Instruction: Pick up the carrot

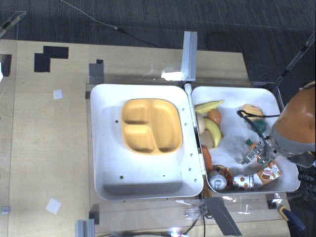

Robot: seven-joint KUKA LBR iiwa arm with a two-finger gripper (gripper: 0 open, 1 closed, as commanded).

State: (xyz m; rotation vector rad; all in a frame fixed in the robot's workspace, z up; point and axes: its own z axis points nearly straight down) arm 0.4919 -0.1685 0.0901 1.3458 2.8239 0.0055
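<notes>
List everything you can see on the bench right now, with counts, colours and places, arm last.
Bins: 2, white, side by side on the bench.
Divided plate: 1, yellow, in the left bin.
Bananas: 2, yellow, right bin by its left wall.
Carrot: 1, orange-red, right bin, against the left wall below the bananas.
Cans: 2, lying along the right bin's near edge.
Carton: 1, orange and white, near right corner.
Arm: 1, grey and orange, from the right; claw low over the right bin.

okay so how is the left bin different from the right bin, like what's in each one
The left bin holds one thing, a yellow divided plate lying flat at its middle; the right bin holds a jumble: bananas, cans and small packets. The arm reaches over the right bin, not the left. Both are shallow, white and set side by side.
</notes>
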